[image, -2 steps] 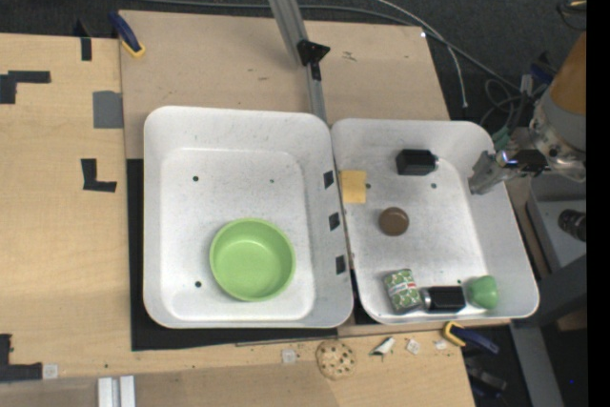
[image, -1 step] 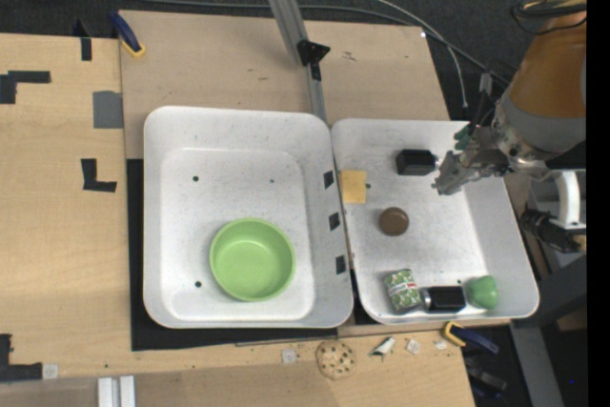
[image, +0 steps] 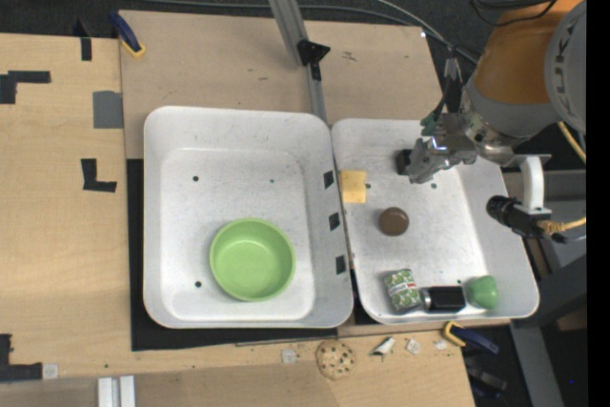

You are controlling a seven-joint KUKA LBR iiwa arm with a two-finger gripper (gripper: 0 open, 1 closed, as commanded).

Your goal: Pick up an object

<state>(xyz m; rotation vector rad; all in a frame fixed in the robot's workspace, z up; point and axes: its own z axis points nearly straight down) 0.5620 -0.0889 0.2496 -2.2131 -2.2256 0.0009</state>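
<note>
My gripper (image: 420, 165) hangs over the upper middle of the right bin (image: 496, 205), with nothing seen between its fingers. Below it and to the left lies a brown round object (image: 394, 222). A yellow block (image: 354, 187) sits at the bin's left wall. Along the bin's near edge lie a green-and-white packet (image: 402, 290), a black object (image: 444, 299) and a green ball-like object (image: 483, 292). In the left bin (image: 191, 157) a green bowl (image: 252, 259) rests near the front.
A grey metal pole (image: 286, 5) slants from the top down to the seam between the bins. A cookie (image: 333, 359) and small scraps lie on the bench in front of the bins. Cables run across the dark area behind.
</note>
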